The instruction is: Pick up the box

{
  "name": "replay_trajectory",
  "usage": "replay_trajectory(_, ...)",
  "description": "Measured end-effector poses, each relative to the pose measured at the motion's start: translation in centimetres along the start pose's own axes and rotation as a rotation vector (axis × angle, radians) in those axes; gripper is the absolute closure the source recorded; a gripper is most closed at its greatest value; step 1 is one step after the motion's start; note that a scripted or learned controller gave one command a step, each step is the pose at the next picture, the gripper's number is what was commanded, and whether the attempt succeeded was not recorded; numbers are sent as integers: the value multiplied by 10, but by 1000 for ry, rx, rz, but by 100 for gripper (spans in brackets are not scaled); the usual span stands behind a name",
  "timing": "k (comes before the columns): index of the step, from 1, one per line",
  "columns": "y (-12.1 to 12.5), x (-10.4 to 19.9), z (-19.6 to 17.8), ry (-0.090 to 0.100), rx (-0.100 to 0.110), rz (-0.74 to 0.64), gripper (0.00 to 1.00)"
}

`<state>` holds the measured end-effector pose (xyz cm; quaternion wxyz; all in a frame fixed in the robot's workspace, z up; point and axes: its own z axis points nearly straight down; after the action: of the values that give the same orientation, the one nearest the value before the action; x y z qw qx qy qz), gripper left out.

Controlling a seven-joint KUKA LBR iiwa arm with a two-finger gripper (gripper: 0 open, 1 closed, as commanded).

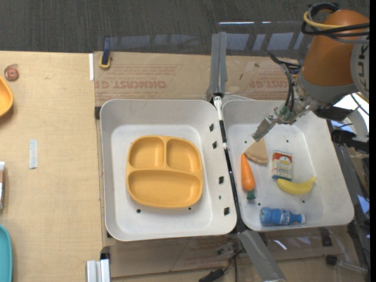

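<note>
Camera view: gripper [262,130] hangs over the right bin [329,216], above the bread slice [257,153]; can't tell from this angle whether its fingers are parted or closed, and nothing shows between them. Box [282,165] lies flat mid-bin, banana [296,185] touching its lower edge and the carrot [248,173] nearby (blue bottle [281,217] sits farther down), so a descent from here likely lands on bread, or clips the banana. Left bin [111,157] holds a yellow divided plate [165,171]; wooden table [47,175] left, cardboard behind, grey carpet beyond.
</note>
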<state>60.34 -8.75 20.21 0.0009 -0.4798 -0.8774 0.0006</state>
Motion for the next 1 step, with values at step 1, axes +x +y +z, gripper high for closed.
replay_trajectory(1,-61,-40,75,2,2,62,0)
